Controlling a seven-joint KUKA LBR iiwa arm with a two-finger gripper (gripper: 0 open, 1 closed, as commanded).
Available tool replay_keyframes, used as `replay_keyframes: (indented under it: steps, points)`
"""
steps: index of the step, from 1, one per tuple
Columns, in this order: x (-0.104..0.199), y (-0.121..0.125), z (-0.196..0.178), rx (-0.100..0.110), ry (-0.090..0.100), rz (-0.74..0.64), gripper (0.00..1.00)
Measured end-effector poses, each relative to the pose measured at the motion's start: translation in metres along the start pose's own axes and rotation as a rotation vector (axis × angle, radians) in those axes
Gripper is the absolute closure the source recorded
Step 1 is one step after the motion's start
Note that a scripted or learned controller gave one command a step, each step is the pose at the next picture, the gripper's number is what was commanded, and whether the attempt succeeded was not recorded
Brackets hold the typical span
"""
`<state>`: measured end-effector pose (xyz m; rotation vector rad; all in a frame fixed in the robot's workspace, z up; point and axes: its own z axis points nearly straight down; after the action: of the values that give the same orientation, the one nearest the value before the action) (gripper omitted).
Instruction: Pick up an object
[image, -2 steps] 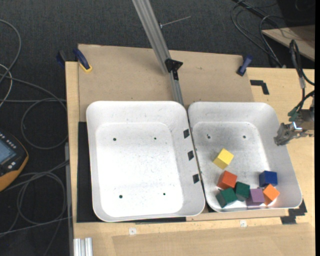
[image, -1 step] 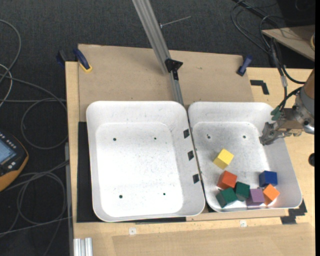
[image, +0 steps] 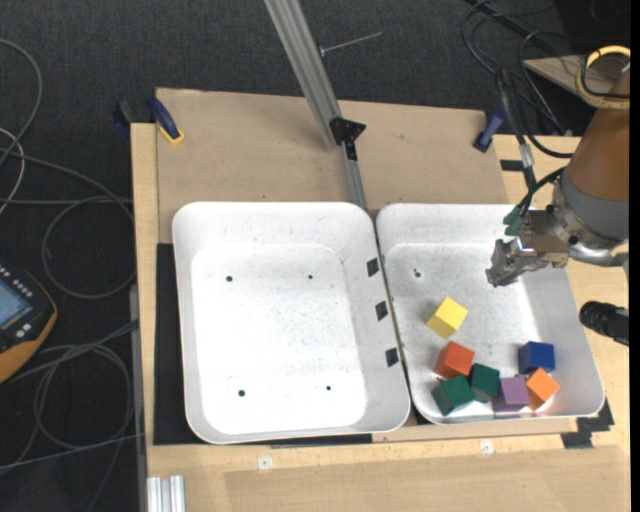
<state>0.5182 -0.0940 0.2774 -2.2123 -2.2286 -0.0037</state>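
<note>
Gripper (image: 503, 268) above the right bin's (image: 420, 235) far edge; finger state cannot be told. Descend squarely over the isolated yellow block (image: 447, 316), clear of neighbours.

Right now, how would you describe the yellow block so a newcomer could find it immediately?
Look in the right-hand white bin, the one the arm reaches over. The yellow block sits near that bin's middle, apart from and above the cluster of blocks along the near edge. It is the only yellow one and stands alone.

Speckled matt white plastic bins (image: 280, 225) on a pale wooden bench (image: 250, 150), beside dark, rough carpet (image: 70, 110).
</note>
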Motion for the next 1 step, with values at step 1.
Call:
replay_keyframes:
  steps: [1]
  points:
    - [0.0522, 0.0093, -0.0029, -0.001, -0.001, 0.000, 1.00]
